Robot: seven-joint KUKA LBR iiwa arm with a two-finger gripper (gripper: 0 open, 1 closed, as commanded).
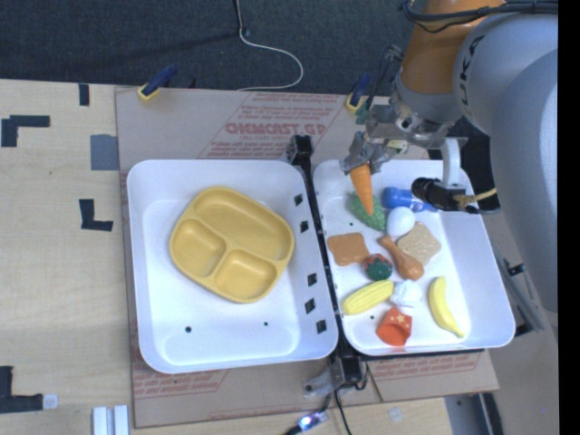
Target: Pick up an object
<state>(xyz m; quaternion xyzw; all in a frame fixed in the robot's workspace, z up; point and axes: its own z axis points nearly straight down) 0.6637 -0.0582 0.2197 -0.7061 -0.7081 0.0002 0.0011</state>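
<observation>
You see the left bin (154,333) nearest, holding a yellow tray (232,243) | right bin (489,329) full of toy food | gripper (364,163) over its far edge, fingers clamped on the carrot (362,187), tip down

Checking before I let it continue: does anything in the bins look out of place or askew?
One thing: the carrot hangs point-up from the gripper, its leafy end trailing down over the right bin. The yellow divided tray sits skewed in the left bin. No visible spills or damage.
</observation>
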